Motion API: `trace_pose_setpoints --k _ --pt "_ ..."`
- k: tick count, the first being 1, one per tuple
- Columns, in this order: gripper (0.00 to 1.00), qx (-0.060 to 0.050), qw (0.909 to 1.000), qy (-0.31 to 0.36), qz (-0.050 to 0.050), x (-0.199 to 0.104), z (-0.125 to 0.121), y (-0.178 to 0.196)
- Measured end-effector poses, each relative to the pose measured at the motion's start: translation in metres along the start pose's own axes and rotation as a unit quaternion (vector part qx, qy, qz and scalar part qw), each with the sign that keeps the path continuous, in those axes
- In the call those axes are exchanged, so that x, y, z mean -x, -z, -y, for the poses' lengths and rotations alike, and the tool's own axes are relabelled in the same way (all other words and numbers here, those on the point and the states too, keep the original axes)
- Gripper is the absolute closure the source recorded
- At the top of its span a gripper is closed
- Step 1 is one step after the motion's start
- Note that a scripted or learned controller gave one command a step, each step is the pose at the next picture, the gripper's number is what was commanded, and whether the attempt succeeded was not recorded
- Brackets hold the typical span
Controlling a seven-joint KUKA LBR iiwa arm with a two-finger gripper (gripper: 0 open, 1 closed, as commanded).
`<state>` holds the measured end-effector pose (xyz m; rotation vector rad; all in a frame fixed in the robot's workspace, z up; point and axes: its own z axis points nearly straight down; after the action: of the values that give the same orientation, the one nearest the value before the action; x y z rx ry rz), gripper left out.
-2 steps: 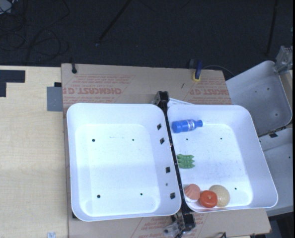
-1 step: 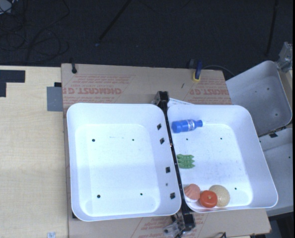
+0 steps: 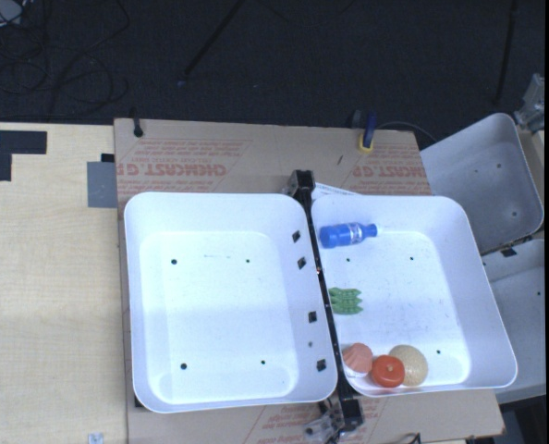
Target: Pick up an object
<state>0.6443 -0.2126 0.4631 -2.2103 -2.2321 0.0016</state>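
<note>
Blue bottle (image 3: 347, 235) lies along the far side of your right bin (image 3: 485, 276); a green toy (image 3: 346, 301) sits mid-bin and a red toy (image 3: 387, 371) by the near rim. You cannot tell the claw's state.

Two white bins are seen, the left bin (image 3: 154, 248) and the right bin (image 3: 459, 248), set on brown cardboard (image 3: 219, 160) printed with red lettering. In the right bin, a blue bottle (image 3: 347, 235), a green item (image 3: 346, 301), a pinkish piece (image 3: 358, 357), a red-orange piece (image 3: 387, 371) and a pale tan piece (image 3: 411, 363) are shown.
</note>
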Motion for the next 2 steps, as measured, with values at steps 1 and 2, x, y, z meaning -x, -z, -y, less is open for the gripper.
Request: trace_pose_setpoints --k 1,2 --pt "1.0 0.0 1.0 0.001 0.0 0.0 0.0 0.008" --pt "1.0 0.0 1.0 -0.003 0.0 -0.007 0.0 0.024"
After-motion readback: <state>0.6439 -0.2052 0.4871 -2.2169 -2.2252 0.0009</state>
